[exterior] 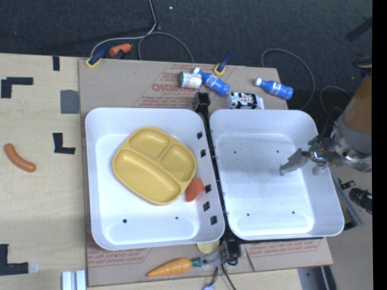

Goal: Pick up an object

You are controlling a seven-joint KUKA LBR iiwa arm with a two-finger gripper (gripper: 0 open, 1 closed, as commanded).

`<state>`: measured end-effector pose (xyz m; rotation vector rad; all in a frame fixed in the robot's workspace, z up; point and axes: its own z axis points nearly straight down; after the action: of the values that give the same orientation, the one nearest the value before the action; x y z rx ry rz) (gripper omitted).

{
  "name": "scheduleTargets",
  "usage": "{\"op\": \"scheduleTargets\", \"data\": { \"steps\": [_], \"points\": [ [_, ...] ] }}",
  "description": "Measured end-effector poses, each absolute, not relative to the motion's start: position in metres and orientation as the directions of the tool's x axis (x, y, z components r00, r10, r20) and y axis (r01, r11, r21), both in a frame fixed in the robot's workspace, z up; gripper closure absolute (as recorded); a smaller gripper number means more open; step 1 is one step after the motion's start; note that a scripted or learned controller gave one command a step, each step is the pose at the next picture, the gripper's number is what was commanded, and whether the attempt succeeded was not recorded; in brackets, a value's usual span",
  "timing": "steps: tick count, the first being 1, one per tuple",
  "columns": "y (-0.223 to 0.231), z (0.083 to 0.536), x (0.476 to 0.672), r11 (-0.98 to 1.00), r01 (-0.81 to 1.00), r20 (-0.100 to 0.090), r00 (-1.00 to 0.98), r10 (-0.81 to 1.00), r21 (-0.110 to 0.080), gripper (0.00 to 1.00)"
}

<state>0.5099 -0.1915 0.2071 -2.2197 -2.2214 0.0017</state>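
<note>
Camera view: yellow plate (156, 164) touches orange piece (193, 190); claw (292, 163) apart.

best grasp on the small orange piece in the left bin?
Judgement call: take the orange piece from above, closing along the free axis parallel to the yellow tray's edge. It lies against that tray's lower right rim, so the tray side is blocked. The gripper sits over the right bin.

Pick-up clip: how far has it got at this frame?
Nothing looks picked up yet. The gripper sits low over the right bin, with no object seen at it. The yellow plate and a small orange piece lie in the left bin, away from the gripper. In hand: an approach at most. Left: the whole grasp and lift.
</note>
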Motion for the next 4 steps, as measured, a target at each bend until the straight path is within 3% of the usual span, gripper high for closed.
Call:
{"op": "scheduleTargets", "data": {
  "steps": [1,2,3,4],
  "points": [
    [-0.124,0.081,0.493,0.003,1.000,-0.001,-0.003,1.000,0.001,0.00],
    [-0.177,0.182,0.532,0.000,1.000,-0.005,0.000,1.000,0.009,0.00],
    [-0.110,0.081,0.515,0.003,1.000,-0.003,-0.003,1.000,0.002,0.00],
    [-0.183,0.141,0.542,0.000,1.000,-0.002,0.000,1.000,0.001,0.00]
  ]
}}
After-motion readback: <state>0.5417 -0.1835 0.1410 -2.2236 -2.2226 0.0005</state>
